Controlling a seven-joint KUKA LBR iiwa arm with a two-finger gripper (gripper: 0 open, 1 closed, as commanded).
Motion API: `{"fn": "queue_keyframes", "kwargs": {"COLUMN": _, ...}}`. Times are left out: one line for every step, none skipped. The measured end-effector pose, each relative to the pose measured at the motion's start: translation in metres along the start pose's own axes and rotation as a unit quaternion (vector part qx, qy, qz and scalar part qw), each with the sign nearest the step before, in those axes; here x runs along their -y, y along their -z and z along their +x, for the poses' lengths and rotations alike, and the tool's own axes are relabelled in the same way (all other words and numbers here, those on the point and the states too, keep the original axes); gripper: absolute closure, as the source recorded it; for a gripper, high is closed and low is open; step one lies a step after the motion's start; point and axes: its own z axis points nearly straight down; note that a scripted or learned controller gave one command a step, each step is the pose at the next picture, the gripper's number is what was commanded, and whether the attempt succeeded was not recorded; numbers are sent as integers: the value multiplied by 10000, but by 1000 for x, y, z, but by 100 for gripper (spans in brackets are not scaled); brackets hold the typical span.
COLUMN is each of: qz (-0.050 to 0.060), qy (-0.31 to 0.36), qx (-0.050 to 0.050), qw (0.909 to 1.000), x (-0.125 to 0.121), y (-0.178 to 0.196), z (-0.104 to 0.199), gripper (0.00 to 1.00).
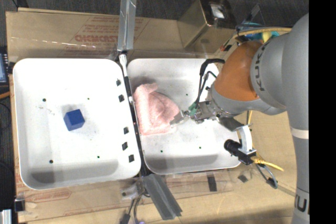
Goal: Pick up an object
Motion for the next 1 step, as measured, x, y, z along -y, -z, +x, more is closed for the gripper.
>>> {"fn": "queue_keyframes", "kwargs": {"qz": -5, "qy": 490, "qx": 7, "qw": 9988, "x": -79, "y": -28, "z": 52, "gripper": 0}}
